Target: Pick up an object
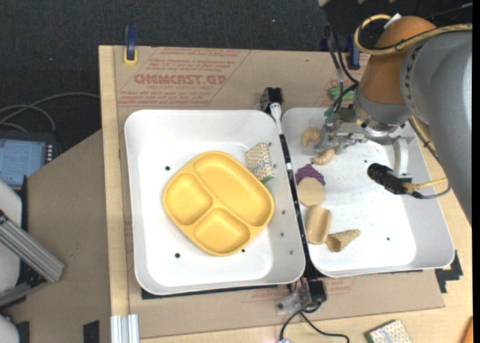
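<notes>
Camera view: arm reaches in from the right, tool (335,133) low over the far-left corner of the right bin (420,251). Can't tell the tool's state; wrist and cabling block it. Nothing visibly held. Candidate objects sit just beside it: tan piece (311,137) and pale curved piece (325,157). Further forward along the left wall: purple piece (308,176), round tan disc (312,194), tan cylinder (319,224), cone (344,239). Left bin (150,259) carries yellow divided tray (217,202) and patterned item (259,158). Likely step: approach/descent for grasp, pick not yet done. Next move needs centring on one piece, closing, a straight lift.
</notes>
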